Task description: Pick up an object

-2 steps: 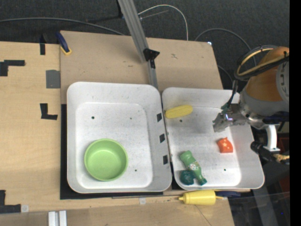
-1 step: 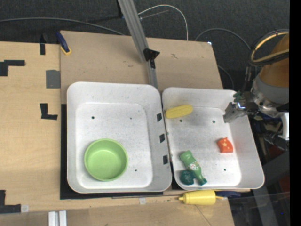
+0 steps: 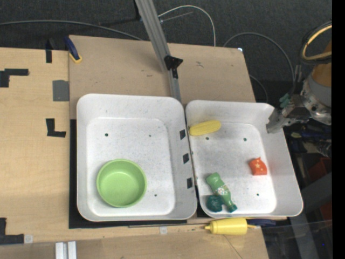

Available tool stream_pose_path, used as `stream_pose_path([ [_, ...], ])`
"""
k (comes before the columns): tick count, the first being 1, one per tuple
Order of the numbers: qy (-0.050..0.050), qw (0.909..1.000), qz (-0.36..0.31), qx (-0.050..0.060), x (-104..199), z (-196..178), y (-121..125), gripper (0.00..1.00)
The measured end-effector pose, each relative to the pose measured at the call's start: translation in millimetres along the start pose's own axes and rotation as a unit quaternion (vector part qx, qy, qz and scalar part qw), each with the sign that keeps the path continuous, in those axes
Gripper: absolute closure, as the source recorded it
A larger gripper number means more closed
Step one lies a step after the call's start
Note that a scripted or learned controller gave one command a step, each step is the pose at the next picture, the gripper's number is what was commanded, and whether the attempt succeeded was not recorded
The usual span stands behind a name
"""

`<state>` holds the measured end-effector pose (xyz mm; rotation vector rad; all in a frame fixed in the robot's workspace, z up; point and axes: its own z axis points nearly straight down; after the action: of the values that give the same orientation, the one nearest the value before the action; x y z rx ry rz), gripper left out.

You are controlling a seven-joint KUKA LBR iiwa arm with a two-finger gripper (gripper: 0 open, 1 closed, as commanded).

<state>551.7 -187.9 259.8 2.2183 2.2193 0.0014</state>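
On the bench (image 3: 135, 63), two shallow white bins sit side by side, the left bin (image 3: 129, 107) touching the right bin (image 3: 232, 109) along a shared edge. At the right bin's 2 o'clock corner, just outside the rim, hangs the gripper (image 3: 276, 120); whether it is spread or closed cannot be told from this angle, and nothing shows between its tips. A green bowl (image 3: 121, 183) rests upright at the left bin's 7 o'clock. In the right bin, a yellow object (image 3: 205, 127) lies at 11 o'clock, at the gripper's 9 o'clock. A green bottle-shaped toy (image 3: 221, 193) lies at the bin's 6 o'clock. A small orange object (image 3: 258, 167) sits at 4 o'clock, nearest the gripper, at its 7 o'clock.
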Motion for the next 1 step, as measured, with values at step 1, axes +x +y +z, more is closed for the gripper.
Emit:
stream_pose_path([
  [1, 0.002, 1.0000, -0.003, 0.002, 51.8, -5.7, -3.5, 1.00],
])
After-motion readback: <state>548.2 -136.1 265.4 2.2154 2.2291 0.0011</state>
